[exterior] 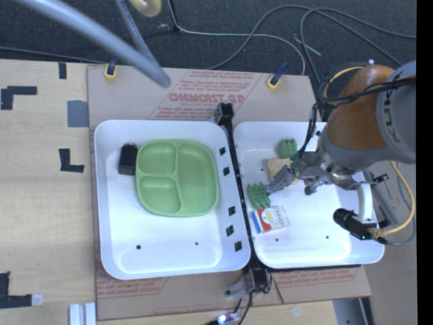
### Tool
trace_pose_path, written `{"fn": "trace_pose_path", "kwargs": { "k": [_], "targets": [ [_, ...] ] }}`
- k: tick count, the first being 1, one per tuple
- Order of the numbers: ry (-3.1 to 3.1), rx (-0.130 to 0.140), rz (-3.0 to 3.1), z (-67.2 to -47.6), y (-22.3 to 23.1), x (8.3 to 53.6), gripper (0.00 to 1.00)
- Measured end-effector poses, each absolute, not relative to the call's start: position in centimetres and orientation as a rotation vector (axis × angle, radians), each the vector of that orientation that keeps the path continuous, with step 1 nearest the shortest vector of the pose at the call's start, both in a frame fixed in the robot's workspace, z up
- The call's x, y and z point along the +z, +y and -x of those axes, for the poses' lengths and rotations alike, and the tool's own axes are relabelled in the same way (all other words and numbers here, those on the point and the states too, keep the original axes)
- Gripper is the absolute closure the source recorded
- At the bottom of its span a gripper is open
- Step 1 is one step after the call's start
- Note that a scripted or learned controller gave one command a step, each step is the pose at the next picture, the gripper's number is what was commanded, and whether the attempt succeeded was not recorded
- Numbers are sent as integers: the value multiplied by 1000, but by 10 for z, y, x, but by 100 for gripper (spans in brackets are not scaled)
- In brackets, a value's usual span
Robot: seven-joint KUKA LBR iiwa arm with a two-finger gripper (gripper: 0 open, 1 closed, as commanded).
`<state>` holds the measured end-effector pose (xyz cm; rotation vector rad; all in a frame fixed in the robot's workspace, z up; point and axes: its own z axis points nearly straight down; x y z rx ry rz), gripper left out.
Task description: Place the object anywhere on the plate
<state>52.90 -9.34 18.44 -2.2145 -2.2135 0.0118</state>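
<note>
A light green plate (177,178) with three compartments lies in the left bin (115,249). In the right bin (325,249) lie a green leafy toy (258,194), a green block (287,147), a tan piece (276,166) and a small red, white and blue packet (269,219). My gripper (277,181) hangs low over the right bin, reaching leftward, its tip just right of the leafy toy and below the tan piece. I see nothing clearly held between its fingers.
A small black object (127,159) lies in the left bin, touching the plate's left rim. A black divider (232,181) runs between the bins. Cables cross the dark floor behind, and a grey pole (88,26) slants across the upper left.
</note>
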Motion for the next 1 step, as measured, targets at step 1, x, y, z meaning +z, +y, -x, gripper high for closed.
{"fn": "trace_pose_path", "kwargs": {
  "k": [1],
  "targets": [
    [-2221, 2, 2218, -532, -94, 189, 0]
  ]
}}
